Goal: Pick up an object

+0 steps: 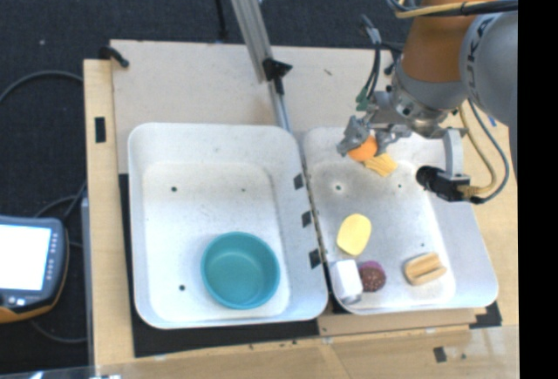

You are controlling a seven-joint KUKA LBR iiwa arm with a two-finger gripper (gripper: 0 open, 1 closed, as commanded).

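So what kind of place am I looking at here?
Most likely a robotics lab test bench. A grey and orange robot arm reaches over two white bins holding small test objects, such as a teal bowl, and a handheld control screen sits alongside.

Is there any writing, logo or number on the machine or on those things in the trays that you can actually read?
None can be read.
The arm bears dark marks on its grey casing, too blurred to make out.
The handheld screen at the left glows white; no text legible.
The teal bowl shows no label.

Grey arm (488,37) entering from right, orange-banded wrist bent downward, gripper (364,140) pointing down-left
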